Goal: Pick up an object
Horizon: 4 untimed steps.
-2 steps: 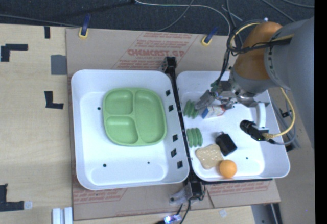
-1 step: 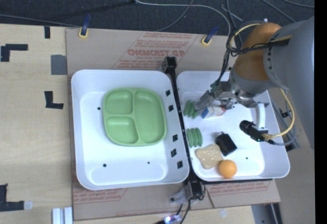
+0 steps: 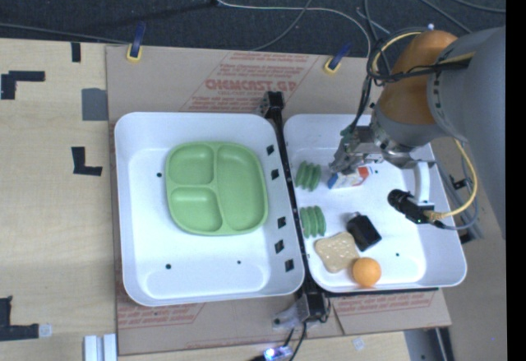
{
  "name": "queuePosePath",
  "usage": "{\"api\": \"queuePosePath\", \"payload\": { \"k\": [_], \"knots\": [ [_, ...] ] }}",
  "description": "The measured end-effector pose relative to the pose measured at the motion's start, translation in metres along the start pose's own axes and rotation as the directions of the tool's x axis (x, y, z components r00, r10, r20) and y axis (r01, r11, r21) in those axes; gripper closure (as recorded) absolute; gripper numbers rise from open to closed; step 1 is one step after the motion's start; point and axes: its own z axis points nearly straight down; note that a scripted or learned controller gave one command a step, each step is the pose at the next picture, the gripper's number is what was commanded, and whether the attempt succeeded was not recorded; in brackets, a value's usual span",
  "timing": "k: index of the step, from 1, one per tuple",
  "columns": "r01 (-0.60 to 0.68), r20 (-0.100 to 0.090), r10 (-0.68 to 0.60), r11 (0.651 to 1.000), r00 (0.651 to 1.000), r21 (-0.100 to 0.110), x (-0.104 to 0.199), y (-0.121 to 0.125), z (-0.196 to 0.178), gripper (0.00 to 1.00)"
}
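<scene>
Left bin [image 3: 140, 145]: I see a shallow white tray on the brown board, on the left half of the bench.
Green plate [image 3: 217, 188]: a divided plate with three compartments lies flat in the middle of the left bin. I see nothing on it.
Divider: the two bins meet along a dark seam with black clips down it.
Right bin [image 3: 444, 265]: white, just beside the left one, and it holds all the loose items.
Upper green piece [image 3: 308, 177]: a ribbed green object near the right bin's left wall.
Lower green piece [image 3: 313, 221]: a second ribbed green object, just below the first, apart from it.
Tan slab [image 3: 335, 252]: a flat toast-like piece toward the front of the right bin, beside the lower green piece.
Black block [image 3: 362, 231]: a small dark object touching the tan slab's upper right corner.
Orange ball [image 3: 366, 271]: sits at the front of the right bin, just right of the tan slab.
Gripper [image 3: 352, 164]: low over the upper middle of the right bin, above a small red, white and blue item [image 3: 355, 176].
Tool state: I cannot tell whether it grips anything.
Arm [image 3: 427, 96]: grey with an orange band, entering from the right.
</scene>
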Motion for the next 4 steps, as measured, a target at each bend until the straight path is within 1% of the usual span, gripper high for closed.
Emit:
{"api": "queuePosePath", "payload": {
  "k": [1,2,3,4],
  "knots": [
    [-0.001,-0.008,0.001,1.0,1.0,0.026,0.005,-0.005,-0.047,1.0],
    [0.0,-0.007,0.0,1.0,1.0,0.024,0.013,0.004,-0.097,1.0],
    [-0.002,-0.007,0.002,1.0,1.0,0.027,0.013,0.005,-0.137,1.0],
    [0.002,-0.008,-0.002,1.0,1.0,0.029,0.057,0.002,-0.135,1.0]
  ]
}}
